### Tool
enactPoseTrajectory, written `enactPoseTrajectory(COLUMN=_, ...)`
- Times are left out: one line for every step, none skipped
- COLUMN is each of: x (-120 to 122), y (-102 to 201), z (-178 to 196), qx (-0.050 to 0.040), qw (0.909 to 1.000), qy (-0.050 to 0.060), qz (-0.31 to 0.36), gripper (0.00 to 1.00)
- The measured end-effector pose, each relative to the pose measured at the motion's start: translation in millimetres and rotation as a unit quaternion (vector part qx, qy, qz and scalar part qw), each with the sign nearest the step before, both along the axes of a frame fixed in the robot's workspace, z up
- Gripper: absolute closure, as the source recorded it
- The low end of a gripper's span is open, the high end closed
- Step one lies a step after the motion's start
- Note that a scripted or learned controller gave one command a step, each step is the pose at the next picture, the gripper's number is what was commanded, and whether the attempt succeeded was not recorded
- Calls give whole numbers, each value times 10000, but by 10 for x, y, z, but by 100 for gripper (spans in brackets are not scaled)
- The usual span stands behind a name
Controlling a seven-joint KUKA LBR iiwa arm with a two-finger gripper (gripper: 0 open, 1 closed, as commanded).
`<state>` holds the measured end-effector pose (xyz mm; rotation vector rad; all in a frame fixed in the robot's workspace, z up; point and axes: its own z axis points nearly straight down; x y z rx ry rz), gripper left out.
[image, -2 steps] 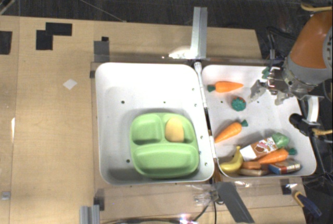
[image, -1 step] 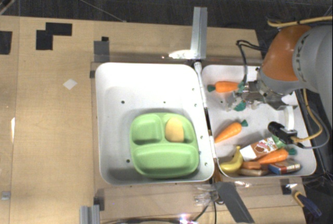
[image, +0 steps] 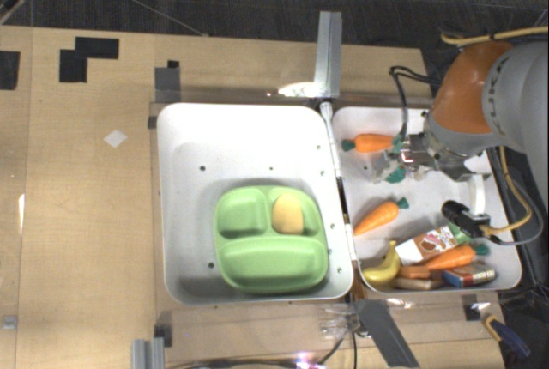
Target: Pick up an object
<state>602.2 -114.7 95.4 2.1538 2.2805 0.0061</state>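
Two white bins sit on a pale tan tabletop marked with black blocks, and the left one carries a bright green divided tray with a yellow fruit in it. Over on the right: orange carrots with green tops, a yellow banana, and the grey arm flashing its orange band.

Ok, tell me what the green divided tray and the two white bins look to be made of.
Green divided tray: looks like moulded plastic, with even colour, rounded compartment walls and a soft sheen. Shallow white bins, left and right: probably plastic or coated sheet; smooth, matte-to-satin, rounded corners, small dark holes in the left floor. The view cannot settle which.
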Motion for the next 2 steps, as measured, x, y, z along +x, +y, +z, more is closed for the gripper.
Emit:
enactPoseTrajectory(x=628, y=-157, z=-77, qx=38, qw=9991, qy=164, qz=383, gripper=0)
enactPoseTrajectory(x=200, y=-519, z=-53, qx=-18, qw=9975, qy=-24, qz=700, gripper=0)
